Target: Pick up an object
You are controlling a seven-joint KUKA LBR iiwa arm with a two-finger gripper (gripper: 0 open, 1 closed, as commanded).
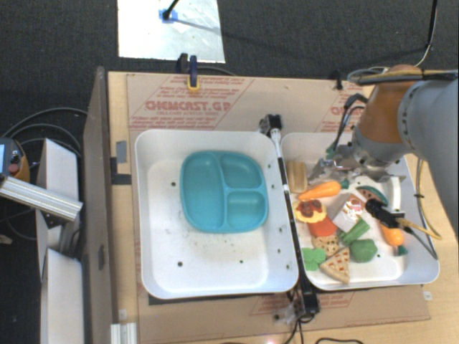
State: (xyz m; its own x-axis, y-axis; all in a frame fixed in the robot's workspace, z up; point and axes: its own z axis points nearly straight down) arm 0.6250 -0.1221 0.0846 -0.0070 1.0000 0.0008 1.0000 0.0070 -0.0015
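White bins sit side by side at mid-frame. You see the gripper [334, 162] low in the upper part of the right bin [423, 264], just above the toy carrot [320, 190]; whether its jaws are open or closed, you cannot tell. Toy food crowds that bin toward the lower right: a pizza slice [336, 266], a green pepper [363, 249], a cracker [295, 175]. At centre, the left bin [161, 264] holds a teal divided plate [222, 191].
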